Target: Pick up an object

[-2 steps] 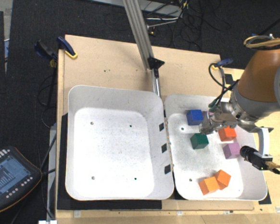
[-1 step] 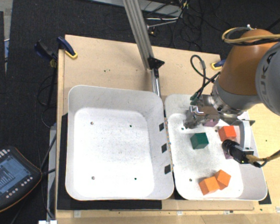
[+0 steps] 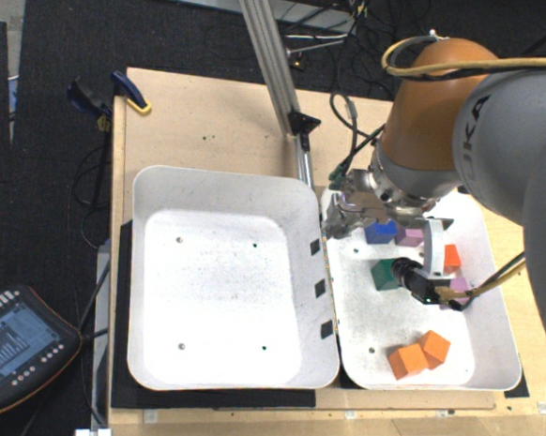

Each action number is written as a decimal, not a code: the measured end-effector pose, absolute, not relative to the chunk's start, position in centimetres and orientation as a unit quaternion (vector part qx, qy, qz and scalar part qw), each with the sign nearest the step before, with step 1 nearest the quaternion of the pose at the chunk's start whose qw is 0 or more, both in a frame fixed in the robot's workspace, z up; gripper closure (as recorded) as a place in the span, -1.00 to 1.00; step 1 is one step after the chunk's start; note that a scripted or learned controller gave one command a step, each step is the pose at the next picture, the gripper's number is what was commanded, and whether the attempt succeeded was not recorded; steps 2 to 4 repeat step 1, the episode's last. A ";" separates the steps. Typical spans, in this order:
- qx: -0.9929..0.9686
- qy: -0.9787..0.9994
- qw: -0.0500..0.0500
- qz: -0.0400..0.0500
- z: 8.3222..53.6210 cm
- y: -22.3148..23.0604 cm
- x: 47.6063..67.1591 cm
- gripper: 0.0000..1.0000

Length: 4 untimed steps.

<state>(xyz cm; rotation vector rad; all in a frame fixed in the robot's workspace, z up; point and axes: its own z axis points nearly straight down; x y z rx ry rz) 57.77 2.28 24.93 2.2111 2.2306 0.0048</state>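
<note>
Camera view: the gripper point(image 3: 349, 212) hangs right of centre in the frame, over the right bin point(image 3: 487, 370); I cannot tell whether it is open or closed. The blue block point(image 3: 380, 234) just beside it looks light and rigid, and is probably best pinched across opposite flat faces.

Dark lettering point(image 3: 470, 134) on the grey arm point(image 3: 529, 129), only partly visible; pendant screen point(image 3: 5, 340) text too small to read.
</note>
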 end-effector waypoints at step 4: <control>0.704 0.710 0.000 0.001 25.2 7.5 58.1 1.00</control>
